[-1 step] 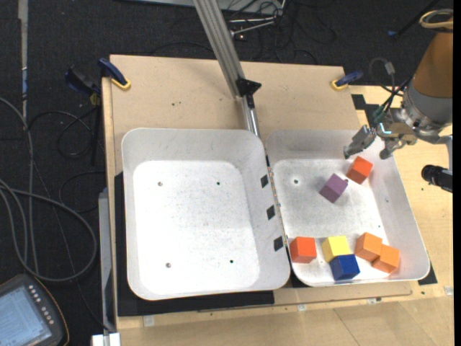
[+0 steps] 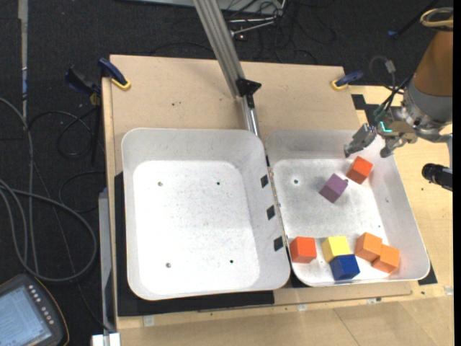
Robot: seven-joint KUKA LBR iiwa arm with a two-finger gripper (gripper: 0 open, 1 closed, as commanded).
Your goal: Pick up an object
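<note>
The pincer (image 2: 373, 142) hangs with its two grey fingers spread apart and nothing between them, over the far edge of the right-hand shallow white plastic bin (image 2: 403, 215). That released stance suits an approach: the jaws look set to straddle a block, not to carry one.

Taking the small purple cube (image 2: 333, 187) as landmark, the likeliest target is the tilted orange cube (image 2: 359, 169) just beside it on the arm's side, lying near the pincer's fingertips but apart from them. It rests cocked on the bin's sloping wall, which I judge could let it slip or turn when the fingers close.

Well nearer the camera than the purple cube, along the bin's near rim, sit the other blocks: an orange-red cube (image 2: 303, 249), a yellow cube (image 2: 335, 248) touching a blue cube (image 2: 345, 266), and two orange blocks (image 2: 379, 251) pressed together in the corner. Their crowding probably makes them harder picks, since the fingers need room on both sides.

The left white bin (image 2: 144, 193) lies across the divider on the wooden desk (image 2: 180, 85).
</note>
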